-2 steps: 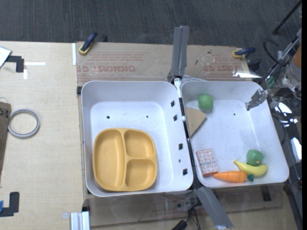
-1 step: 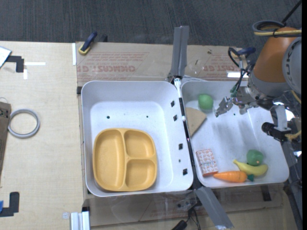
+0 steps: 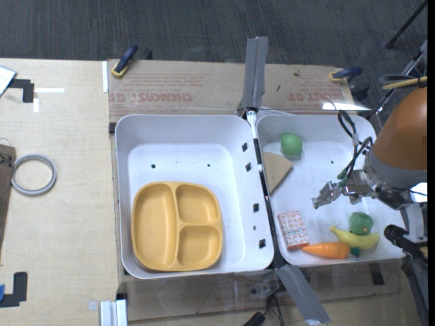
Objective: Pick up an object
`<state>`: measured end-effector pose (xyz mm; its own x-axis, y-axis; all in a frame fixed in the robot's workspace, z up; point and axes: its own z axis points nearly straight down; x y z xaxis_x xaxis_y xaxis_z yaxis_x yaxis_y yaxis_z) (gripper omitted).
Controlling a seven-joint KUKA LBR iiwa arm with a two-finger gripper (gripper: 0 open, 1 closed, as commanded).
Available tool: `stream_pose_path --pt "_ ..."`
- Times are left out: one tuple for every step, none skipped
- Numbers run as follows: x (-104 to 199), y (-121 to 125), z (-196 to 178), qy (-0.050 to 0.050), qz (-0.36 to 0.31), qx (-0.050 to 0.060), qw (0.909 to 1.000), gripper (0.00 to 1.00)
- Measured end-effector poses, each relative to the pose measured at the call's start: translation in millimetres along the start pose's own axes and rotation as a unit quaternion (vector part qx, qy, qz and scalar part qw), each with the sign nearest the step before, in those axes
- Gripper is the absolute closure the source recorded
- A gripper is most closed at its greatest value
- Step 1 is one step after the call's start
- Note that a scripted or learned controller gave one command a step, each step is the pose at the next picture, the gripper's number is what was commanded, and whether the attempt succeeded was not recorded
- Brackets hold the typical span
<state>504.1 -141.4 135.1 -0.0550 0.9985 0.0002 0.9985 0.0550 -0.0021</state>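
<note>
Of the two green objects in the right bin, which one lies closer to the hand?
The green object beside the banana, near the bin's front right corner. The hand hangs just left of it; the other green ball sits farther off, by the back wall.

A: Legible markings, please.

B: One only. The brown cardboard sheet (image 3: 204,90) along the top of the frame, behind the two bins, bears red block lettering, printed upside down from this view. It appears to read "CHEMCATS", followed by "GR"; the rest is too faint to confirm.

A: Anything in the bins?

B: A small red-and-white box (image 3: 292,229) lies at the lower left of the right bin (image 3: 319,131). It carries a printed pattern, but no wording can be made out.
</note>
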Motion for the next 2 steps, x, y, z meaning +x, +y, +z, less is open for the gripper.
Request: stream_pose_path --pt "-44.9 -29.4 44.0 0.000 -0.016 0.000 0.9999 0.00" --pt "-44.9 -28.9 35.3 0.000 -0.015 -0.001 0.9999 1.00"
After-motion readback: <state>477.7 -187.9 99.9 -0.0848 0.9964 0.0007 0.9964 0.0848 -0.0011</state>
